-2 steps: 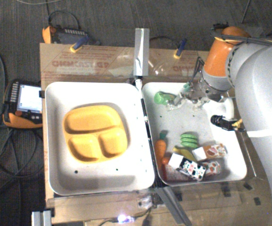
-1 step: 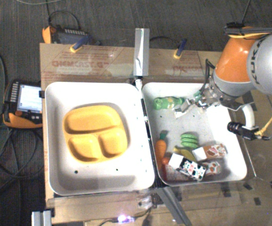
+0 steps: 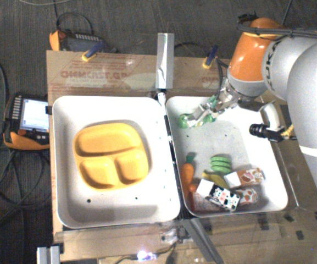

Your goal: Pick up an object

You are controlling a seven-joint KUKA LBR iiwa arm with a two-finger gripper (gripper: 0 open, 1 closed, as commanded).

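I see the gripper [image 3: 198, 116] in the right bin's [image 3: 282, 199] far-left corner, pinching a small green thing [image 3: 184, 121] at its fingertips. The carrot [image 3: 187, 173], green slices [image 3: 220, 162] and cartons [image 3: 224, 196] lie toward the near edge. The left bin [image 3: 65, 202] holds a yellow tray [image 3: 112, 154]
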